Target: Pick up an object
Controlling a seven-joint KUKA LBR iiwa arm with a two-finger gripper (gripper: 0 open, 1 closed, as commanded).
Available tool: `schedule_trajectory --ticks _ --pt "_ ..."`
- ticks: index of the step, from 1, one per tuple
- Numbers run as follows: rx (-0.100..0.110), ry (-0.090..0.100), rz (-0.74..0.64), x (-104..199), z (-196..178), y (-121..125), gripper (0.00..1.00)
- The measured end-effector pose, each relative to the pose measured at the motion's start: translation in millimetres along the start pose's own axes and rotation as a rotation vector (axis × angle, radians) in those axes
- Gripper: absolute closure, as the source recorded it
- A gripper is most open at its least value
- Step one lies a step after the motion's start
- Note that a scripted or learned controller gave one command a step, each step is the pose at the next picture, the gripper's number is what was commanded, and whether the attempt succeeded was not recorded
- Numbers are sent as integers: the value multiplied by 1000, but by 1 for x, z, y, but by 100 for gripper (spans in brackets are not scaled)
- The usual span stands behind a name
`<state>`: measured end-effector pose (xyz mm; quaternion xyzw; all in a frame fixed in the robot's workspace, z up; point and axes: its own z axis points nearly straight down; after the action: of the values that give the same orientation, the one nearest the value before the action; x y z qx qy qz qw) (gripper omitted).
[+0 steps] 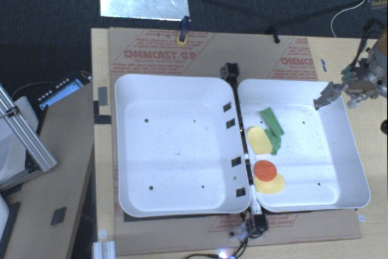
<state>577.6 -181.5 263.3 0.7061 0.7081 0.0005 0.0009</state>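
The hand (327,97) hovers over the right bin's (348,130) far right edge, grip state unclear; the green block (272,124), lying diagonally, sits to its lower left.

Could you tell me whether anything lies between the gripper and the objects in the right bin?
Nothing visible does. The gripper hangs over the upper right part of the right bin, and only bare white floor separates it from the green piece, the yellow piece and the orange disc near the divider.
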Motion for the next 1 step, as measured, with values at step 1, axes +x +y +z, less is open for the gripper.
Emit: schedule_trajectory --ticks 1 --pt "8 4 -4 37 115 3 0"
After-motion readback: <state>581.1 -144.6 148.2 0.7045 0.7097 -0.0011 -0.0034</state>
